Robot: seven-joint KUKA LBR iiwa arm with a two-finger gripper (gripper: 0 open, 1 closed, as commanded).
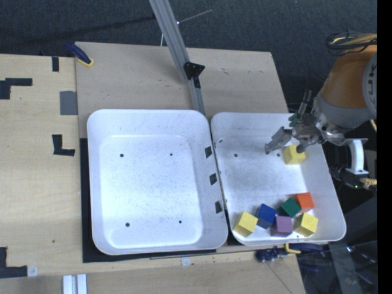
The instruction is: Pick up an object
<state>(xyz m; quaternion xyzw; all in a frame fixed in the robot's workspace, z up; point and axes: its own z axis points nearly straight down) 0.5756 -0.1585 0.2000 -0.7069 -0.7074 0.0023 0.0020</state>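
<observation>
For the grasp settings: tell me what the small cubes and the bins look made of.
Yellow cube: probably foam or painted wood; matte, flat colour, no glare. The blue cube looks alike. Right bin: likely moulded plastic; white, faintly speckled, with rounded corners and a smooth raised rim.

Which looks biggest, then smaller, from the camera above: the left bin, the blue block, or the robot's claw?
1. Left bin, by far the largest.
2. Claw.
3. Blue block, the smallest.
The claw sits higher, nearer the camera, so its lead over the block may be partly a trick of nearness.
</observation>
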